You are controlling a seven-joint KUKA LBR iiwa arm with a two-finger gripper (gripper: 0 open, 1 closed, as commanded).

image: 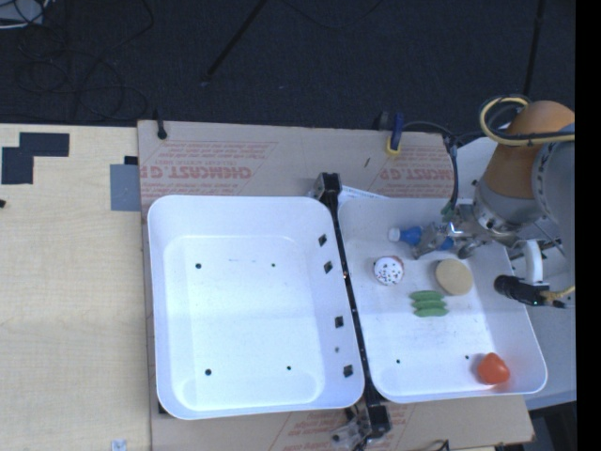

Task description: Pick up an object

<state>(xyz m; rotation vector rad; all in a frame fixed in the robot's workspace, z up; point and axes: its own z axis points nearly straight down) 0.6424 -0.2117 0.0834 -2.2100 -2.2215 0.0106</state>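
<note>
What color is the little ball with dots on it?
The ball is white with small dark speckles. The camera view shows it in the right bin.

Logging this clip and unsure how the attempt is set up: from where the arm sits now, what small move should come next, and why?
Probably a short shift toward the tan round object, then down. The end effector sits at the far side of the right bin, next to that object, with nothing visibly held. The green piece, spotted ball and red-orange object lie farther off.
</note>
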